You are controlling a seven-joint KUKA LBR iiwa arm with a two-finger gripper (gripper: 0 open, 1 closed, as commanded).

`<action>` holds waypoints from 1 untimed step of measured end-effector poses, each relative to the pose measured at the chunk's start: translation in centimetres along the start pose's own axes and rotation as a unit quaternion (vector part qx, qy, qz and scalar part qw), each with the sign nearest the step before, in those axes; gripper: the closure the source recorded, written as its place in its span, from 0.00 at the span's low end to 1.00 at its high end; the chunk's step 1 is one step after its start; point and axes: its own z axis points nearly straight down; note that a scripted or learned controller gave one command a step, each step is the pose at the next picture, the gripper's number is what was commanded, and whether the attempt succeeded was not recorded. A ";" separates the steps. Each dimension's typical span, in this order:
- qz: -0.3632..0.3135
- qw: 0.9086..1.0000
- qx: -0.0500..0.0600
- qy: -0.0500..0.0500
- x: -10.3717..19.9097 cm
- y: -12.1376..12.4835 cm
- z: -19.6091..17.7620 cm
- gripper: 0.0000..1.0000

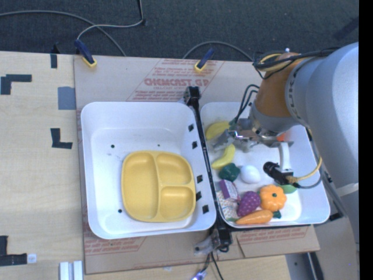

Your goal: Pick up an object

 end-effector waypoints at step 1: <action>0.000 1.000 0.000 0.000 0.0 0.0 -1.0 1.00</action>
